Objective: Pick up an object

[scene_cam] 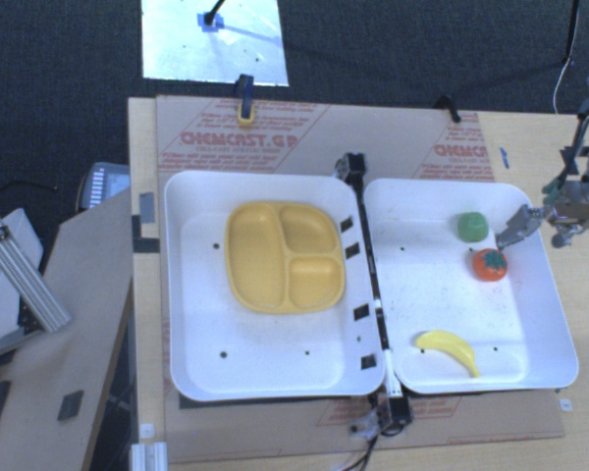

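Gripper (515,232) hangs over the right bin's (530,361) far right side, fingers apparently parted, holding nothing. Tomato (489,264) sits just below it, green ball (472,227) beside. Banana (449,349) lies near the front wall, long axis slanting down-right.

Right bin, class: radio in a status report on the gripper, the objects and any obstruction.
Gripper above right bin, holding nothing seen. Tomato just below fingertips, green piece beside, banana near front. Yellow tray in left bin. Nothing blocking.
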Available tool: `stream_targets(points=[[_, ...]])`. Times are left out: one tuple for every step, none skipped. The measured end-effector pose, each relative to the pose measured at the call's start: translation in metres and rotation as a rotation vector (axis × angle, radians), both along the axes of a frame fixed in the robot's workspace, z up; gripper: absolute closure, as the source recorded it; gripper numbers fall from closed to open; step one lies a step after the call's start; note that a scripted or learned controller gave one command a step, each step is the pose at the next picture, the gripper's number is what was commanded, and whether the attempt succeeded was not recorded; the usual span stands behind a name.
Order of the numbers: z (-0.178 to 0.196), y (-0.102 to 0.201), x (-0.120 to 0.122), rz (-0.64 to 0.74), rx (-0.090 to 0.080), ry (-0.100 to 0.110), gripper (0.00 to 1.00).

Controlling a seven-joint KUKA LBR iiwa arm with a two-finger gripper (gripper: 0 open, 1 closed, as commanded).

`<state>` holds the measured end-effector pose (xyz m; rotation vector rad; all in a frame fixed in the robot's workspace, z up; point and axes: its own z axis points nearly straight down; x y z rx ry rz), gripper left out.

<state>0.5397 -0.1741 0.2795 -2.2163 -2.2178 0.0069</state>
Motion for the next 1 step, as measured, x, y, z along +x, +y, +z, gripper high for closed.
stream_targets(points=[[0.005, 0.0003, 0.0018, 0.003, -0.002, -0.009, 0.0]])
